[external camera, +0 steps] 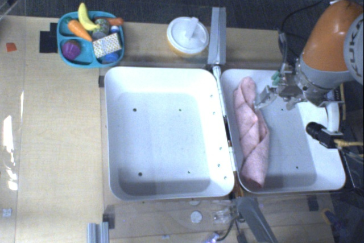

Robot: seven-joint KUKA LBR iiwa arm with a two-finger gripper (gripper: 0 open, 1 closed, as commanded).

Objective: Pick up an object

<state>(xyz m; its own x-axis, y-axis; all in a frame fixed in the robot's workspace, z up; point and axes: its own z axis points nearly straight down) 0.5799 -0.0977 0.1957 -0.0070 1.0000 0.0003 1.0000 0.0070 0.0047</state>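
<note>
A pink cloth [253, 134], folded into a long roll, lies along the left side of the right bin [296, 171]. My gripper [268, 91] hangs over the upper middle of that bin, just right of the cloth's top end and apart from it. It is open, with nothing between its fingers. The grey arm with its orange band [333, 31] reaches in from the right edge.
The left bin [165, 134] sits beside the right one, with a metal bar [216, 37] at the back between them. Behind stand a white cup [187, 36] and a blue tray of toy food [91, 40]. A black fitting [318, 132] juts over the right bin's right edge.
</note>
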